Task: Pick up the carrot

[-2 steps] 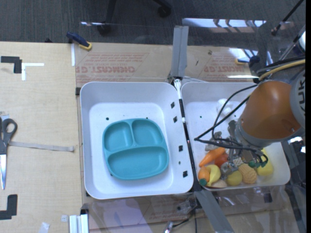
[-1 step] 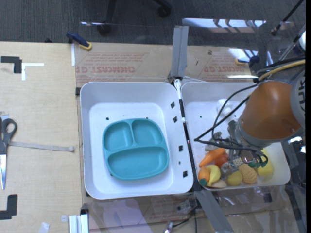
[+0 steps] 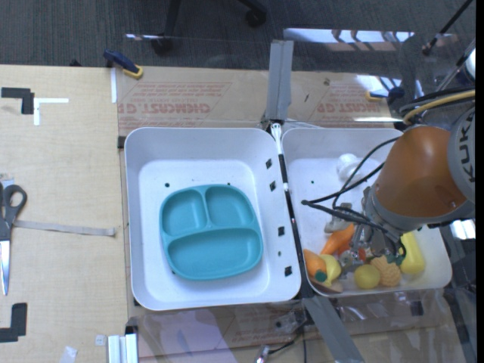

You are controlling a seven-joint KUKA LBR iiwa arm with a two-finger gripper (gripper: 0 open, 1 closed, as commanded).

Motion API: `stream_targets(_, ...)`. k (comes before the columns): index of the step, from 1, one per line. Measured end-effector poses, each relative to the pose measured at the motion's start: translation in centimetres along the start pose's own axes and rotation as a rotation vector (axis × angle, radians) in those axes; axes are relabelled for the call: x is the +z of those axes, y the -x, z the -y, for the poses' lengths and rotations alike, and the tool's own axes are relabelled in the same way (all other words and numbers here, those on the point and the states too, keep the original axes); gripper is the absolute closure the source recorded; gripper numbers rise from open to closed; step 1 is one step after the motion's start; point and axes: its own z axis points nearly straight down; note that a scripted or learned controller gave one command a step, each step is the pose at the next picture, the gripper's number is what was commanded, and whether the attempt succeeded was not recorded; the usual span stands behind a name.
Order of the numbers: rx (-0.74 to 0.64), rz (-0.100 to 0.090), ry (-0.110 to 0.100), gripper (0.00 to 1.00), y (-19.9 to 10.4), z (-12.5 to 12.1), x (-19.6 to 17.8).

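**Orange carrot crowded by neighbours: wrong-item risk**

Orange carrot (image 3: 338,240) lies in the right bin (image 3: 318,174), near edge, beside a lemon (image 3: 367,277) and corn (image 3: 389,272). Claw (image 3: 361,246) hangs just beside it; its opening cannot be told, nor any hold. Clutter could deflect the grasp onto a neighbour.

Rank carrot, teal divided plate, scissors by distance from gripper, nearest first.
From the gripper in the right bin:
1. carrot, just beside it, same bin.
2. teal divided plate, in the left bin.
3. scissors, far side of the bench.
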Motion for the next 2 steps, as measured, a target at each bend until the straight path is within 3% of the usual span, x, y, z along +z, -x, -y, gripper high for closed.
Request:
stream_targets(1,-0.003,0.009,0.001,1.0,0.3,-0.1,-1.1)
stream_targets(2,-0.261,-0.002,0.004,1.0,-0.4,5.2,-6.3)
